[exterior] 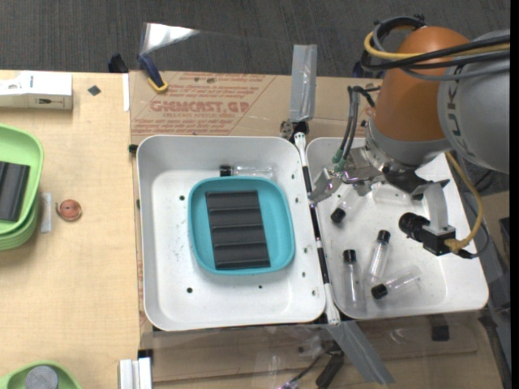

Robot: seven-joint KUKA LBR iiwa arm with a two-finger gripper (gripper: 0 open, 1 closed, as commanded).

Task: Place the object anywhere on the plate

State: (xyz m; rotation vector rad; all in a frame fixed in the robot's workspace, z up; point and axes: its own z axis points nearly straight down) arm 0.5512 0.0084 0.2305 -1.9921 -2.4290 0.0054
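Capped clear vials [379, 248] strewn across right bin [462, 294]; gripper [345, 181] over its left rim, finger state indiscernible; teal plate [280, 217] left.

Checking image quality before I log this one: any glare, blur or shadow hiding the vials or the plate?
Camera view: sharp and evenly lit. The blue plate is crisp, with a soft sheen on its rim. The clear vials in the right bin are hard to see against white; their black caps stand out. The arm covers that bin's top corner.
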